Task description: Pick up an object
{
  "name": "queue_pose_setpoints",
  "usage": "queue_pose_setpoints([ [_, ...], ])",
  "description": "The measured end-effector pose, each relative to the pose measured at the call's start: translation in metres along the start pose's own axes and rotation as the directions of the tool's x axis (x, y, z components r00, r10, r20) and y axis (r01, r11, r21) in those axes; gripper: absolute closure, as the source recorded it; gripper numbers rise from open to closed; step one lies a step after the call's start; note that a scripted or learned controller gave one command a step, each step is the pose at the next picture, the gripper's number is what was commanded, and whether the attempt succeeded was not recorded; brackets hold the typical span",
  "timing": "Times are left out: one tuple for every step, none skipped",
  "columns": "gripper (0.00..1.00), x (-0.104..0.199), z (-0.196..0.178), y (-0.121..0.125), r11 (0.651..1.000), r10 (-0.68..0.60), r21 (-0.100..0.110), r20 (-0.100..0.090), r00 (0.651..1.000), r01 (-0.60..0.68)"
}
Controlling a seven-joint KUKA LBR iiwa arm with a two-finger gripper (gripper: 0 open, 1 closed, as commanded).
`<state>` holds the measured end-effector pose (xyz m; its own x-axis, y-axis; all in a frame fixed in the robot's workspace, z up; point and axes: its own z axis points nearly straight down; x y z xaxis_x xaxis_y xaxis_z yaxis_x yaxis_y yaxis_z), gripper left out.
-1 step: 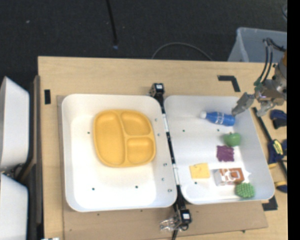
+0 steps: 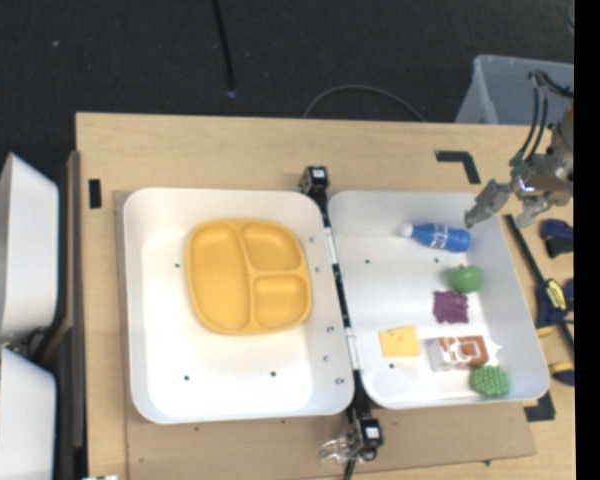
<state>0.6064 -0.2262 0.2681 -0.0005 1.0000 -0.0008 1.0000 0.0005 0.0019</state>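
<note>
Jaws (image 2: 508, 204) at far right of the scene, over the far right corner of the right bin (image 2: 380, 218), hanging from the wrist at the right edge; two fingers splayed wide, one grey finger (image 2: 485, 205) angled down-left, the other toward the right, nothing betw. them. Just left of the grey finger lies a blue bottle (image 2: 440, 236) w/ white cap, on its side, cap pointing left, on the bin floor; finger tip near its right end, can't tell if touching. Nearer than the bottle, a green round toy (image 2: 466, 277), then right below it a purple piece (image 2: 451, 307), the two close but apart. Further near, a yellow square (image 2: 399, 342) lies flat, w/ a white and orange packet (image 2: 460, 352) just to its right. A green knobbly ball (image 2: 490, 380) sits at the near right corner, touching or nearly touching the packet. All six items are in the right bin. Left bin (image 2: 160, 368) sits alongside, sharing a black hinge strip in the middle; it holds a yellow divided tray (image 2: 248, 274), three compartments, lying flat toward the far centre. Both bins rest on the tan table (image 2: 100, 148). Blue clamps (image 2: 554, 298) along the table's right edge. Dark floor beyond the far side, w/ a black cable (image 2: 220, 38).
</note>
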Motion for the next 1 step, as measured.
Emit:
queue_pose_setpoints([
  [0.0, 0.0007, 0.0596, -0.0079, 1.0, 0.001, 0.005, 0.001, 1.0, -0.001],
])
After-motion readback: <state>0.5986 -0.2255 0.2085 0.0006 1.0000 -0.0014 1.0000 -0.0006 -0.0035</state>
